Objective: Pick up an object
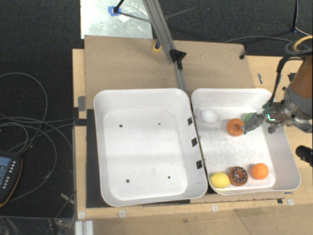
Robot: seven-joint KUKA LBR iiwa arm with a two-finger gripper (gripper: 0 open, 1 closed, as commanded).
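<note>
The arm reaches in over the right bin [281,146], and the gripper [250,124] is low inside it, near the middle of the far half. Its fingers sit right against an orange ring [235,127], touching its right side; whether they are spread or closed on it, I cannot tell from here. A white ball [209,115] lies close to the bin's far left corner, apart from the ring. Along the near edge, three things in a row: a lemon [220,180] at the near left corner, a brown doughnut [238,176] touching it, and an orange [259,171] just beside that. The left bin [105,131] sits alongside on the bench [127,62].
</note>
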